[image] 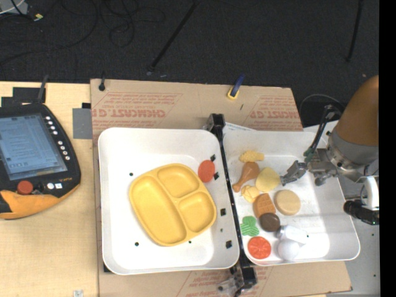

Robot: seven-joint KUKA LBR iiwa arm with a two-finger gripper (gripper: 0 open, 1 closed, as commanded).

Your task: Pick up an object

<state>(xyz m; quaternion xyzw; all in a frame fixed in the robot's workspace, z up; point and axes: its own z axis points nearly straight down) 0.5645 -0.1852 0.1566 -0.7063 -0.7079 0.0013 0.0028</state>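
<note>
A: Where's the arm point(359, 119)?

B: At the right, over the right bin point(334, 243). The gripper point(296, 172) points left and hangs above the bin's upper middle.

A: Open or closed?

B: Its dark fingers point(291, 175) look slightly spread, with nothing between them. They're small, so the gap is hard to judge.

A: What's nearest to it?

B: A pale yellow ball point(268, 179), just left of the fingertips. A tan disc point(287, 202) lies just below them. I can't tell if the gripper touches either.

A: And the rest of that bin?

B: All toy food, crowded in the left half. A drumstick point(246, 175) lies tilted beside the ball, with a small yellow piece point(251, 157) above it. Below come a brown loaf point(263, 203), a dark brown lump point(269, 221), a green ridged piece point(250, 226), a red slice point(259, 247) and a white egg point(288, 249) near the front wall.

A: The left bin point(117, 166)?

B: It holds a yellow tray point(171, 203) with 3 compartments, set at a slant. A red piece point(206, 171) sits by the tray's upper right corner, near the divider point(226, 190) between the 2 bins.

A: Anything outside the bins?

B: A pendant point(34, 159) with a lit screen lies on the bench at far left.
</note>
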